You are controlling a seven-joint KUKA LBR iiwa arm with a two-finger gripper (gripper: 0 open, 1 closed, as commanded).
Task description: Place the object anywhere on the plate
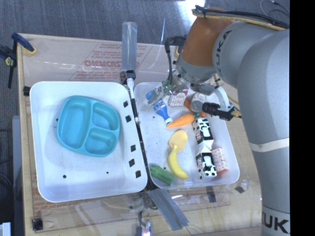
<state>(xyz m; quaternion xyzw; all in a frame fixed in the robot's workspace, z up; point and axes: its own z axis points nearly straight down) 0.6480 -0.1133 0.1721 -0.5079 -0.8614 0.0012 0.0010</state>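
Blue plate [88,126] lies in the left bin [44,181], while in the right bin [153,146] the gripper [165,89], its grip impossible to judge, hangs over a small bottle [162,111], probably light, stiff, slippery plastic, best pinched across its body.

The arm [256,82] is clad in smooth, matt grey housing, formed of thick rounded segments with no sharp edges. A broad orange band [199,43] with a soft sheen is set above the wrist, where the grey casing narrows. Black cables [236,16] are laid in a bundle over the top of this band and the adjoining grey shell. A thin pale seam [268,144] is drawn across the lower segment, marking a joint between two housings. Dark block lettering [274,223], cut off at the edge, is printed on the lowest part and can be read as "KUK". The claw [166,88] is built of small silvery metal parts, much finer than the casing behind it.
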